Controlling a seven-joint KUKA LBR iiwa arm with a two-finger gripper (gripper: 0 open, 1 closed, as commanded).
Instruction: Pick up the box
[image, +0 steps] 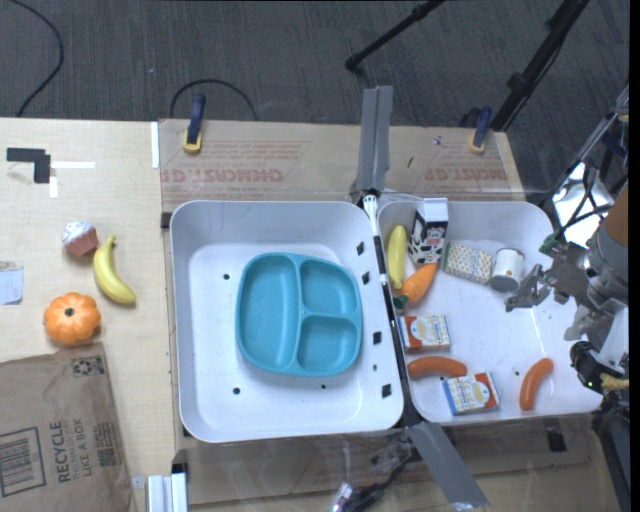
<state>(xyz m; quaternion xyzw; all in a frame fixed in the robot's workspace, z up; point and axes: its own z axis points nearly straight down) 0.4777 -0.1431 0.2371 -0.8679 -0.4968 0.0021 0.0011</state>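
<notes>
The right bin (560, 400) holds several boxes. A small orange and white box (425, 331) lies near its left wall. A blue and red box (470, 393) lies by the front rim, and a speckled flat box (467, 262) lies toward the back. A black and white carton (430, 230) stands at the back left. My gripper (551, 304) hangs over the right side of this bin, just right of a white can (508, 265). It is open with nothing between its fingers, and it stands well apart from every box.
A banana (396, 255) and a carrot (420, 283) lie by the right bin's left wall, and two sausages (436, 367) (535, 384) lie near the front. The left bin (200, 330) holds a blue divided plate (299, 314). Loose toy food sits on the bench at far left.
</notes>
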